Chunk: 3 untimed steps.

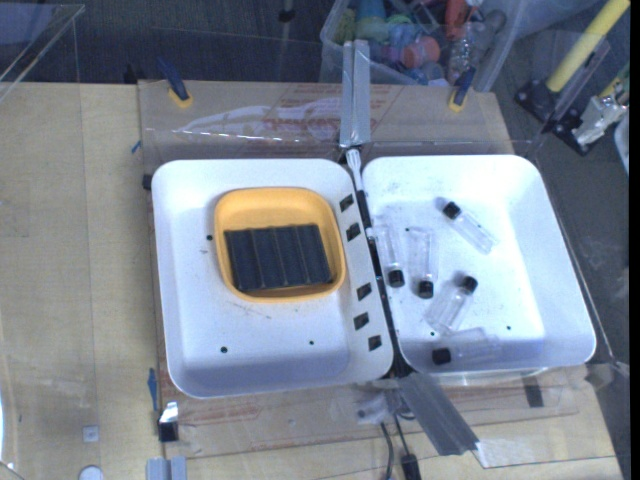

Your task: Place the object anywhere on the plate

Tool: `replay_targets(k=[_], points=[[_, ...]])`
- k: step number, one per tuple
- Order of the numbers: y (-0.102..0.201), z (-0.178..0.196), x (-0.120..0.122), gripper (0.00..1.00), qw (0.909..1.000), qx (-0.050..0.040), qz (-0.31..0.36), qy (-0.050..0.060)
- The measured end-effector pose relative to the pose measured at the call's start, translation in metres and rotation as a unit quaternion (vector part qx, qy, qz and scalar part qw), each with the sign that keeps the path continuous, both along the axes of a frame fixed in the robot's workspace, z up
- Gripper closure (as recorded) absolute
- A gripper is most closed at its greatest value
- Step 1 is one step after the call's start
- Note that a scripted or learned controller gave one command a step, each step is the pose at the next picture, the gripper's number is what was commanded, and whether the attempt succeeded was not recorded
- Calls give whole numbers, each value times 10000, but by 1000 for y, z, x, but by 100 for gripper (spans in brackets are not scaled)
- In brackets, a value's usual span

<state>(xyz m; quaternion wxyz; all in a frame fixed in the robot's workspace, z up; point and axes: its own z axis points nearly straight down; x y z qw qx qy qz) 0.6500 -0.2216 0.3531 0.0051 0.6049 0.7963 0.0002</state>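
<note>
A yellow plate [272,199] with rounded corners lies in the left white bin [190,308], toward its back. A dark grey ribbed rectangular block [278,258] rests flat on the plate and covers most of its front half. In the right white bin [545,268] lie several clear vials with black caps, among them one at the back [466,224], one in the middle [450,303] and one by the front wall [466,348].
A raised lip with black marks [360,268] joins the two bins. A metal strip [355,93] runs back from it. Behind the bench stands a clear box of colourful items [420,18]. Bare bin floor surrounds the plate on the left and front.
</note>
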Motion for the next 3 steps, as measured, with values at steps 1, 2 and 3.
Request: replay_targets(k=[1,2,3], points=[[1,-26,18,100,9852,15,1713,33],[0,-4,18,100,9433,-11,3318,7],[0,11,-5,100,8790,-2,4769,29]])
